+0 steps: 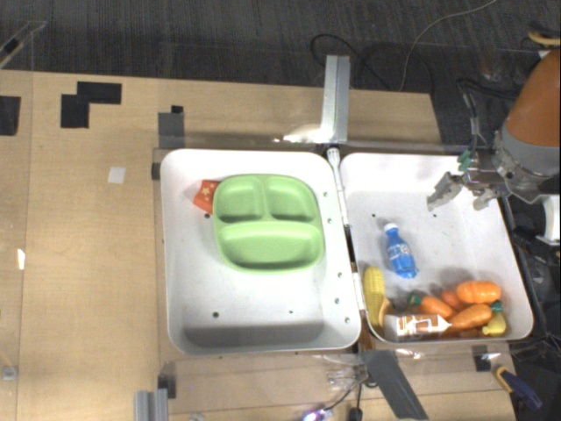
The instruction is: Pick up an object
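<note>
Gripper [462, 191] hangs over the upper right part of the right bin [421, 169], fingers spread wide with nothing between them; one fingertip [436, 198] points left and down toward the bin floor, the other sits just right of it near the bin's right wall. Closest candidate is the blue bottle [399, 252], lying on the bin floor below and a little left of the fingers, white cap toward the top, clear of the fingers and of everything else. Further down from the fingers, along the bin's bottom edge, is the clutter: two orange carrots [472, 303] stacked near the lower right corner, a smaller orange piece [432, 305] just left of them, a yellow item [496, 324] tucked in the corner, touching the carrots. A white and orange packet [419, 325] lies flat below the carrots against the bottom wall. A corn cob [375, 293] lies along the bin's left wall, down and well left of the fingers, apart from the bottle. Can't tell what the dark bit between the corn and the orange piece is. Far left of the fingers, across the divider, the left bin [188, 261] carries a green sectioned plate [267, 221] in its upper half, with a red item [205, 196] poking out from its upper left edge, touching or under the plate, can't tell which.
</note>
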Controlling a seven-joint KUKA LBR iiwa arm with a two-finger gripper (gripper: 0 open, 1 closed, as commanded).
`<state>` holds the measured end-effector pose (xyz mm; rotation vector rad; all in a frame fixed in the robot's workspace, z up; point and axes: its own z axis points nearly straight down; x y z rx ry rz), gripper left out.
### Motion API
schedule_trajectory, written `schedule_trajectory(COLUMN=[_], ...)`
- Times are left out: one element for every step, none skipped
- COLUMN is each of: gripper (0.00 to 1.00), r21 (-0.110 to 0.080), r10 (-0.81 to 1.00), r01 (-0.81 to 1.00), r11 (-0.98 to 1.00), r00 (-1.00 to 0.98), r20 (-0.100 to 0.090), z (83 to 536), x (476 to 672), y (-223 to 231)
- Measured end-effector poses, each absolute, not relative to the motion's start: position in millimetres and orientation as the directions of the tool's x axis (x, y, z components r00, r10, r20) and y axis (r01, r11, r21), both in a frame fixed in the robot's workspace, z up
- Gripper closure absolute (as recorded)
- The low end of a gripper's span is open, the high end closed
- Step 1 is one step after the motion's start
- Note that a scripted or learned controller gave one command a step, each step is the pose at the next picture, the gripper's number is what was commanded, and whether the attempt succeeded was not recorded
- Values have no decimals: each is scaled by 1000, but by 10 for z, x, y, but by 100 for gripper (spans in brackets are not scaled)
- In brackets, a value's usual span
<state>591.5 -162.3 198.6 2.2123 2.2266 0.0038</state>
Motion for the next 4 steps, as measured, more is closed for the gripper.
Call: schedule_trajectory(gripper=[0,0,100,100], r21=[3,12,19,5], r10=[996,992,992,990], r01=[996,992,992,990], r11=[87,-128,-127,-139], r00=[-87,128,127,139], r20=[0,3,5,1], z=[981,899,1018,2109], x=[5901,5514,5540,5386], y=[-1205,-1471,-1458,-834])
